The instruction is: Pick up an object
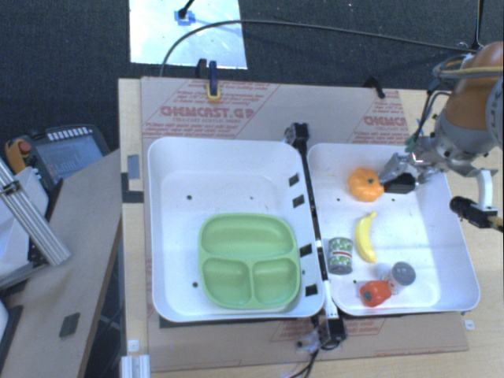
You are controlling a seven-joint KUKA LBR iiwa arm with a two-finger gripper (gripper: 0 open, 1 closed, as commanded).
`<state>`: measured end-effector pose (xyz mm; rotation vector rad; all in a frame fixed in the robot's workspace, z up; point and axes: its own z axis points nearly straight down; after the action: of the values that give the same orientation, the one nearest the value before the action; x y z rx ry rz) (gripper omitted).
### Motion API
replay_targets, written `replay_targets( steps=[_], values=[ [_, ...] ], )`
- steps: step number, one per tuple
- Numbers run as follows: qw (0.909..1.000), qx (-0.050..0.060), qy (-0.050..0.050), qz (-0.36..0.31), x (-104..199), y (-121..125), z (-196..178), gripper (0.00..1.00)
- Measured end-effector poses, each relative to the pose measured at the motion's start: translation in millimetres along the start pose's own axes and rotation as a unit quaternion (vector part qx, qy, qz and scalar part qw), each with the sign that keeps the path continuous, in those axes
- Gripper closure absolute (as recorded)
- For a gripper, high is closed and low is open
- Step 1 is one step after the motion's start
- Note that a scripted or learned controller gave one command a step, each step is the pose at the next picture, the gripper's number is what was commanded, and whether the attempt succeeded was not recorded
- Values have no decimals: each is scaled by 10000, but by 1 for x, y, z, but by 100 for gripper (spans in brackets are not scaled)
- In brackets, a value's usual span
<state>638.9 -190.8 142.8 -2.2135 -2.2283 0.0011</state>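
Bins sit side by side on the table [260, 101]: the left bin [228, 160] holds a green divided plate [248, 260], while the right bin [441, 235] holds an orange pumpkin-like fruit [365, 184], a banana [366, 237], a small can [340, 255], a red-orange object [376, 292] and a grey round piece [403, 273]. Reaching in over the right bin's far end, the gripper [396, 173] hangs just beside the orange fruit; whether its fingers are apart or closed cannot be told, and nothing is seen between them.

One camera sits high above the bench [236, 101] and looks down at a slant. It sees both white bins [228, 160] side by side, from fairly far.
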Motion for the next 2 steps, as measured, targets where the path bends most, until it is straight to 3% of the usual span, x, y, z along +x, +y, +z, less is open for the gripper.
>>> replay_targets(
  steps=[1, 2],
  values=[
    [10000, -73, -26, 5, -2, 4, 23, 0],
    [10000, -71, -20, -7, -1, 4, 15, 100]
  ],
)
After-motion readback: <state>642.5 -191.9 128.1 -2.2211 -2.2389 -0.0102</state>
